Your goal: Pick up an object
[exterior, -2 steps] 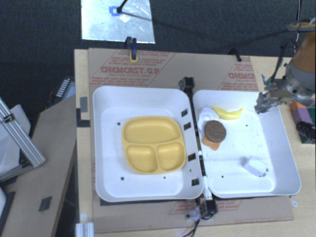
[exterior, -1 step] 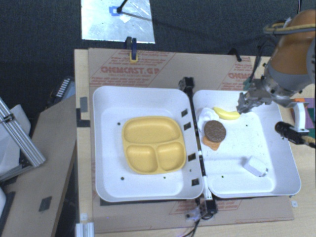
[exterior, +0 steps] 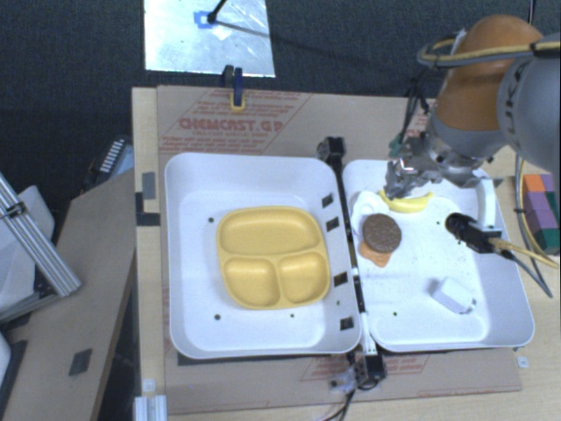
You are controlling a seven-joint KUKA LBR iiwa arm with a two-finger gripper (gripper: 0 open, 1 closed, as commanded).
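The arm (exterior: pixel 517 86) is grey with a rounded orange band; yellow-sheathed cables loop around it above a dark metallic gripper (exterior: pixel 401 181).

I work in a robotics lab: two white bins (exterior: pixel 263 169) sit on a cardboard-topped bench (exterior: pixel 237 117), aluminium framing (exterior: pixel 31 244) at one side, cables (exterior: pixel 526 253) trailing across.

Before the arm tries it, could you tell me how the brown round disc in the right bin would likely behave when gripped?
The brown disc looks flat and low, so it probably won't roll or tip. It lies partly on an orange piece, so a push may drag both. Its thin edge likely gives the pincer little to catch.
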